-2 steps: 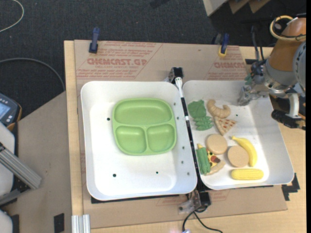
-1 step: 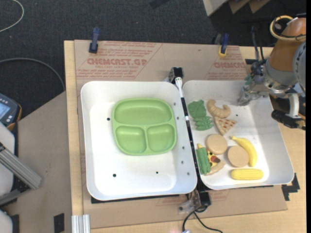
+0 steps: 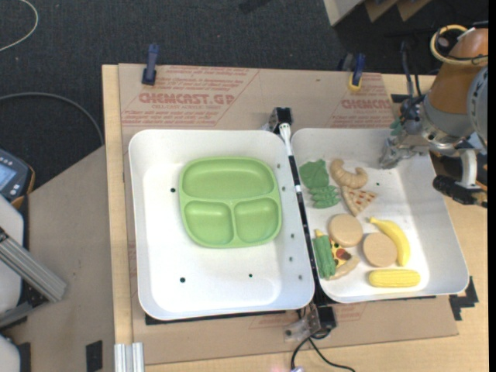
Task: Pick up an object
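The right bin (image 3: 434, 208) holds several toy foods: green leafy pieces (image 3: 318, 183), a tan croissant (image 3: 349, 174), a waffle slice (image 3: 359, 201), two round tan buns (image 3: 346, 229) (image 3: 380, 249), a yellow banana (image 3: 394, 237), a corn cob (image 3: 394, 278), a green pickle (image 3: 324, 256) and a pizza slice (image 3: 343, 259). My gripper (image 3: 390, 156) hangs at the bin's far right corner, to the right of the croissant and apart from the food, with nothing visible between its fingers.
A green three-compartment plate (image 3: 230, 201) lies in the left bin (image 3: 155, 231). Both bins rest on a brown board (image 3: 194, 91) held by two blue clamps (image 3: 150, 62) (image 3: 357, 69). The arm's grey body and orange band (image 3: 457, 76) stand over the right edge.
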`<state>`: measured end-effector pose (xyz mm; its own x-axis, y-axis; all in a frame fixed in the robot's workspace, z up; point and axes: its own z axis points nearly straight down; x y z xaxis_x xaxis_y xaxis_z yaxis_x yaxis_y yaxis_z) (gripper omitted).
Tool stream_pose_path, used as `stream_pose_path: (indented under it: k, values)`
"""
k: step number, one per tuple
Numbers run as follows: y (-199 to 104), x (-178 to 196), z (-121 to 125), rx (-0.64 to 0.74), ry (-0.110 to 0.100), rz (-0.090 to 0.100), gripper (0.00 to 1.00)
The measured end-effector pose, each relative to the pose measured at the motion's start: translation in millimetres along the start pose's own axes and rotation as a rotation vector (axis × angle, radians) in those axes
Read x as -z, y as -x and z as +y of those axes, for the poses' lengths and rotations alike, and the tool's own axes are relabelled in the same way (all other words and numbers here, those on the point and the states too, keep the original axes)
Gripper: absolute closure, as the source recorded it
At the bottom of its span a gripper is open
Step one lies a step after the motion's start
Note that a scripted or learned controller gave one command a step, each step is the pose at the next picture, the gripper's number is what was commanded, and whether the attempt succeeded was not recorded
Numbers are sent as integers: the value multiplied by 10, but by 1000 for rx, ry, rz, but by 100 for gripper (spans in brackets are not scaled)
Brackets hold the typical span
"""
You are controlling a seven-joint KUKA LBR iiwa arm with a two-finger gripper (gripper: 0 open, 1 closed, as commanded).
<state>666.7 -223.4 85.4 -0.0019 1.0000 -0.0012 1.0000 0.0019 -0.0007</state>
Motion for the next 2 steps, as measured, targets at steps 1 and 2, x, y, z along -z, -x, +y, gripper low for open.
stream_pose_path:
  k: [1,2]
  values:
    - [0,0,0,0,0,0,100]
    - [1,116,10,0,3,-2,100]
